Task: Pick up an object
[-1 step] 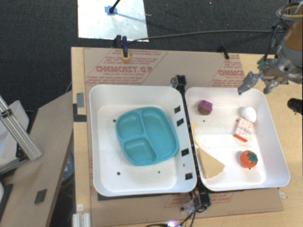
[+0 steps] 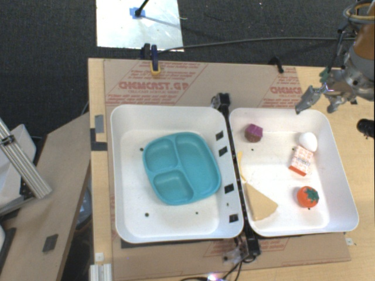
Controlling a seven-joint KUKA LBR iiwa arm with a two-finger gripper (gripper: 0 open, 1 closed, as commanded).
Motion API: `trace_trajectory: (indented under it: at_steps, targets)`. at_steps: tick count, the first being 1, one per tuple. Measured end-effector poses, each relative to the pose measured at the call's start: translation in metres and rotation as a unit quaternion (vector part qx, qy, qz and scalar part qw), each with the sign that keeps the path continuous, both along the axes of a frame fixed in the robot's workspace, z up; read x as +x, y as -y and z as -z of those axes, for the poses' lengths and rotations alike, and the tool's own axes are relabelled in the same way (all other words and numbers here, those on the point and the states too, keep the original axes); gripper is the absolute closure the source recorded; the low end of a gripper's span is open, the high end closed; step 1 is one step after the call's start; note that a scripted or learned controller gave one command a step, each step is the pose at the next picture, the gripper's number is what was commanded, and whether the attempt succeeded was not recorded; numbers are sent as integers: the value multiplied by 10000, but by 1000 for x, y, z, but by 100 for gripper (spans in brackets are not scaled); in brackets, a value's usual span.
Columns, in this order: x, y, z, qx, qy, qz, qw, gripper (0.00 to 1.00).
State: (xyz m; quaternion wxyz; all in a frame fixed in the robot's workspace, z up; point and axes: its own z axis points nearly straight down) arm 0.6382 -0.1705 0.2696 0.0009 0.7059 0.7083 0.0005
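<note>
Your right bin (image 2: 337,151) lists: purple lump (image 2: 253,133), white egg (image 2: 308,140), small carton (image 2: 300,160), tomato (image 2: 307,196), tan wedge (image 2: 258,202). Left bin (image 2: 126,157): blue tray (image 2: 181,167). Your gripper (image 2: 321,98) hangs over the right bin's far corner, fingers spread, nothing between.

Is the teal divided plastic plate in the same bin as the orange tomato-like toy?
No: the teal divided plastic plate lies in the left bin, the orange tomato-like toy in the right.

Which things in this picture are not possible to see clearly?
- Claw, camera view: small and blurred; what it holds, if anything, is unclear.
- Arm: cut off by the right edge.
- Small box: its print is too small to read.
- Yellow wedge: its left side is hidden by the bins' rims.
</note>
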Motion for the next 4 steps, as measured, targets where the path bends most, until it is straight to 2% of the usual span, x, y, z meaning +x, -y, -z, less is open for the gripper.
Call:
trace_trajectory:
  at_steps: [2, 3, 4]
  targets:
    - [-6, 16, 93, 0, -18, 11, 10000, 0]
    - [-3, 14, 134, 1, -11, 3, 10000, 0]
    - [-2, 15, 121, -7, 20, -4, 10000, 100]
